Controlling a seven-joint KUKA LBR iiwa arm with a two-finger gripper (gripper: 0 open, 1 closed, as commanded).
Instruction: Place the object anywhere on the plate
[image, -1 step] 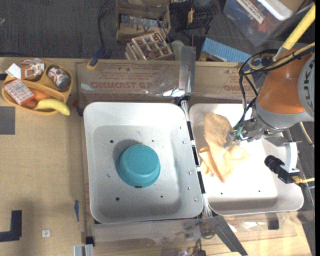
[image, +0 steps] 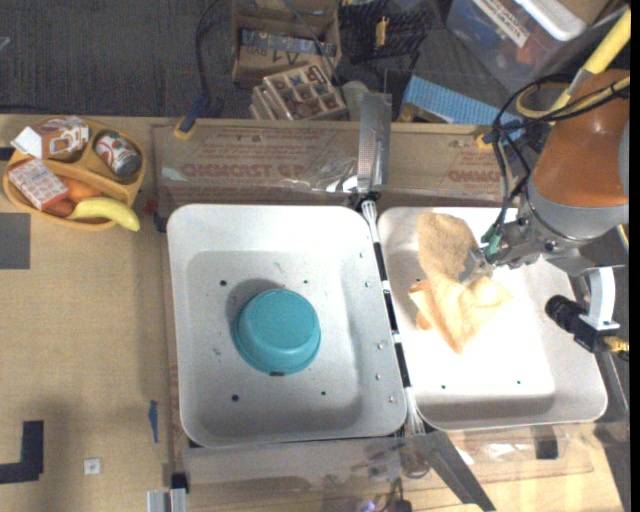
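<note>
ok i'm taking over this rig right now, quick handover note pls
Gripper: down in the right bin, at the tan food pieces; whether the fingers are open or shut cannot be told, and no grasp is visible.
Teal plate: middle of the left bin, nothing on it.
Done: arm has reached the pieces.
Left: grasp one, carry it to the left bin, set it on the plate.

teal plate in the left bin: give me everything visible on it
The teal plate is round, matte and plastic-looking, one solid colour, with a flat central disc and a rounded outer edge; it looks like it may sit upside down, though I can't be sure. It rests on the floor of the left bin, just left of centre and clear of the walls. Nothing lies on it or touches it.
</note>
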